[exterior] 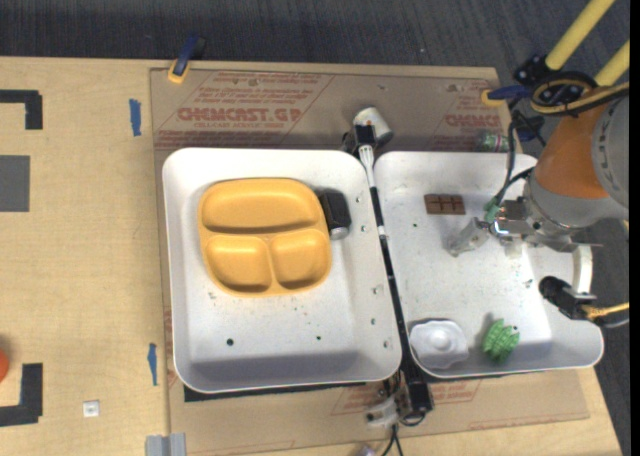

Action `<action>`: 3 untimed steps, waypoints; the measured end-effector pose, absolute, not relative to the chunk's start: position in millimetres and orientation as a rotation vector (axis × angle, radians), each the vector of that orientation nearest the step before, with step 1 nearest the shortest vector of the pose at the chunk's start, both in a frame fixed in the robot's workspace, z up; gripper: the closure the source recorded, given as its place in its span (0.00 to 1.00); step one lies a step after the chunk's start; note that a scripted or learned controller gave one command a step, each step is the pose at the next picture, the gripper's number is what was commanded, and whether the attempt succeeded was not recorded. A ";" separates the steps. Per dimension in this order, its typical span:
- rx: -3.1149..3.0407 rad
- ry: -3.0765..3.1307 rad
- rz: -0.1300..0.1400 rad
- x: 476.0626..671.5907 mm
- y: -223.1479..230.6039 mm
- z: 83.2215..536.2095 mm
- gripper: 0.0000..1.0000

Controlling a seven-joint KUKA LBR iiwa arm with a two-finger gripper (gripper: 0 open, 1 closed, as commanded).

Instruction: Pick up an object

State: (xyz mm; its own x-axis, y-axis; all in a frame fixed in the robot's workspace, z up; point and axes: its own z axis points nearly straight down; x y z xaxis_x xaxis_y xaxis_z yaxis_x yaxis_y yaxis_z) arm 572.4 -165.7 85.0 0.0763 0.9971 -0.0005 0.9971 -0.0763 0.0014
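The arm is reaching in from the right, its gripper hanging over the right bin, fingers parted and gripping nothing. A brown chocolate bar is lying just up-left of it; a green toy and white cup are sitting near the front wall. A yellow divided tray is resting in the left bin

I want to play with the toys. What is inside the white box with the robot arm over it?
Inside the right bin: a small brown block, a green toy and a white bottle. The gripper hovers there. Anything under the arm is hidden.
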 end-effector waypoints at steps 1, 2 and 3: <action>1.850 2.534 0.002 640.5 -116.8 85.3 0.00; 1.958 2.458 -0.002 510.3 -146.5 84.8 0.00; 2.093 2.346 0.000 495.2 -96.8 108.3 0.00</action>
State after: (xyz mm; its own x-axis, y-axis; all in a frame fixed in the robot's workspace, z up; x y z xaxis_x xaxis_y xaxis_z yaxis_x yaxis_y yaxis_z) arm 495.2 -96.8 108.3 -0.1137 0.9935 0.0016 0.9935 0.1137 -0.0015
